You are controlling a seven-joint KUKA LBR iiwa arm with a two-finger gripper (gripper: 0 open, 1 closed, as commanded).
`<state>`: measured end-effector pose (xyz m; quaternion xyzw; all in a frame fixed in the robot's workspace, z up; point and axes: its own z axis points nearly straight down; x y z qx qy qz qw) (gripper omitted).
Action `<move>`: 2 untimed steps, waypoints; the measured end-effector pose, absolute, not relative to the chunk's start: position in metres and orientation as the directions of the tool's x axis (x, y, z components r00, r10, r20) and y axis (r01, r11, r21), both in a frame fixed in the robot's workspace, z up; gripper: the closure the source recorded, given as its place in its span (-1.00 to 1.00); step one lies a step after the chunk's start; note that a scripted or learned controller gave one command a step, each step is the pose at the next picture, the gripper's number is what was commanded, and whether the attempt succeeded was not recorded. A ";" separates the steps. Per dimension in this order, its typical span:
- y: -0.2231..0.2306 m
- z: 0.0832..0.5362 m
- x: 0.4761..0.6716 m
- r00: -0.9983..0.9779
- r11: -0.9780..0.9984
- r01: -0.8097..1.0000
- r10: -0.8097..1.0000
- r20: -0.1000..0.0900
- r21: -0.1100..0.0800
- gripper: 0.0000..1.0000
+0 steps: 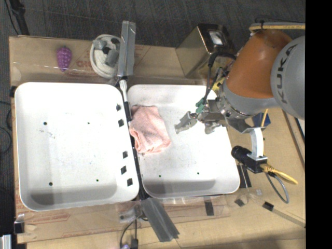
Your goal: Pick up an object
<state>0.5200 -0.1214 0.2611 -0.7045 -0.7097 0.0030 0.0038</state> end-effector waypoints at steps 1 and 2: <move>-0.109 0.091 0.581 -0.038 0.038 0.999 0.999 0.001 -0.004 -1.00; -0.109 0.098 0.581 -0.040 0.040 0.999 0.999 0.003 -0.007 1.00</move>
